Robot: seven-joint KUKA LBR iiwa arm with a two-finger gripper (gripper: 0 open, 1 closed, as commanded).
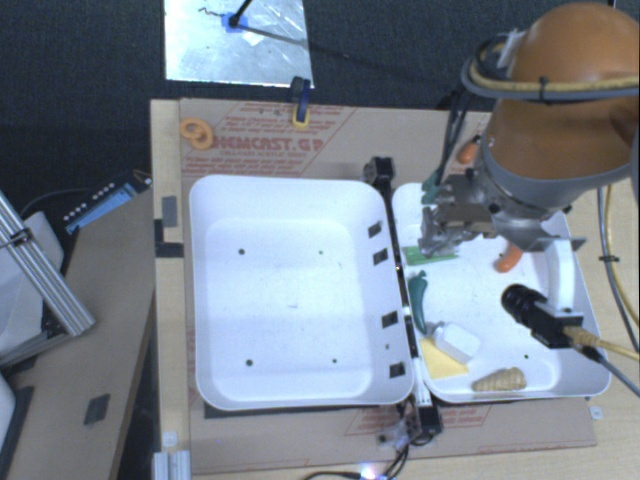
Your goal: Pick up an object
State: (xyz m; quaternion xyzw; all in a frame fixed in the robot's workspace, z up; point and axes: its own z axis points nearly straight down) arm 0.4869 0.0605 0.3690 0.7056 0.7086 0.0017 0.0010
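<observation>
Objects lie scattered in the right bin (588,360), which sits in the right half of the frame, touching the left bin (290,298) along a seam with small black clips (381,257). In the upper left part of the right bin a flat green strip (436,258) lies directly under the jaws, which hang low over it at the end of the arm (560,98); the arm's bulky orange-brown and grey body covers the bin's upper right corner. Whether the jaws are wide or narrow cannot be told from this angle, and nothing can be seen held between them. Just right of the strip an orange carrot-shaped piece (510,259) pokes out from beneath the arm. Below the strip, close to the seam, a dark green piece (416,294) lies lengthwise. Towards the lower left of the same bin a white block (459,343) rests against a yellow wedge (441,360), and a beige cone (500,378) lies on its side near the bottom rim. A black cylinder (533,311) with a cable leading to the right edge sits over the bin's lower right. Both bins stand on a cardboard sheet (270,140) on the counter, with an orange ring (196,133) at its upper left corner and a silver panel (238,23) beyond it at the top of the frame
</observation>
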